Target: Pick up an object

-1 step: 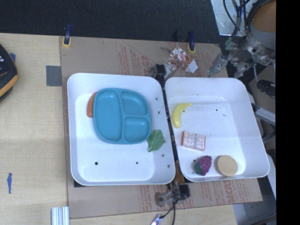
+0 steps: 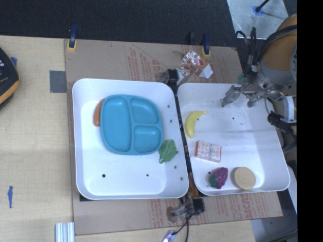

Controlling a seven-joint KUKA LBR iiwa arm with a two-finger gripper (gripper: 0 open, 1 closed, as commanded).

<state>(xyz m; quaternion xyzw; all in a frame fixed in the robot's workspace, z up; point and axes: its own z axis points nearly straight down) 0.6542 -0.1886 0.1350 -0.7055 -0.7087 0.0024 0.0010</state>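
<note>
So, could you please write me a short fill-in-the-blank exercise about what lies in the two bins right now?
1. The blue divided plate lies in the ____ bin.
2. The banana in the right bin is coloured ____.
3. The green leaf lies beside the plate's lower ____ corner.
4. The bunch of grapes lies just left of the round tan ____.

Missing words: left; yellow; right; disc

The gripper hovers over the right bin's upper edge.
</note>
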